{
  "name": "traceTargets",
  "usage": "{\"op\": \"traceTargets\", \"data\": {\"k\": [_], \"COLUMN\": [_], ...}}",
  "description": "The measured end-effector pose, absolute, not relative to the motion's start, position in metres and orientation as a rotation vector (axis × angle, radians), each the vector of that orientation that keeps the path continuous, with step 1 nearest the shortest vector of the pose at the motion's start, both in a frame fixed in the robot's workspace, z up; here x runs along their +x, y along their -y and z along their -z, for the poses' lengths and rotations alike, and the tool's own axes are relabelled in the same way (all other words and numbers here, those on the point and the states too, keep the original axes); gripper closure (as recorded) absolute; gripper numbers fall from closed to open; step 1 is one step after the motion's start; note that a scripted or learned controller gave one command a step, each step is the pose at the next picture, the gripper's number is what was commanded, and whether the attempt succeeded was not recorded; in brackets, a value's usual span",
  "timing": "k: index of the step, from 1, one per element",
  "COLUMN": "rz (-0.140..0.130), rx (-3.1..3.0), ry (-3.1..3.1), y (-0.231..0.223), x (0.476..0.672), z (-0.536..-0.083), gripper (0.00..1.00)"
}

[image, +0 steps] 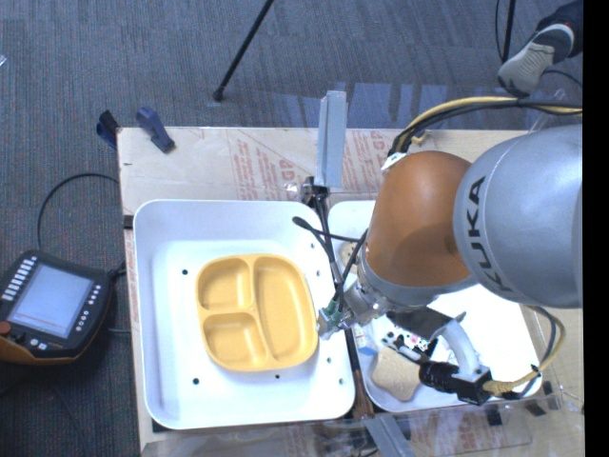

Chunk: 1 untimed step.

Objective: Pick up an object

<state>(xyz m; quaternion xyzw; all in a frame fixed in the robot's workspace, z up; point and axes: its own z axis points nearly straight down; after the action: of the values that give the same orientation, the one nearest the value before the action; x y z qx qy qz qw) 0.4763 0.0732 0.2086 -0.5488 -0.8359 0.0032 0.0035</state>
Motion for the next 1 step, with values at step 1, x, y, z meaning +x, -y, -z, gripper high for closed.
{"op": "traceTargets", "data": {"k": [1], "rz": [-0.016], "rx": [-2.05], "ry": [2.369], "y": [-0.0996], "x": [0.4752], "z": [-0.1864], "gripper": [1.0]}}
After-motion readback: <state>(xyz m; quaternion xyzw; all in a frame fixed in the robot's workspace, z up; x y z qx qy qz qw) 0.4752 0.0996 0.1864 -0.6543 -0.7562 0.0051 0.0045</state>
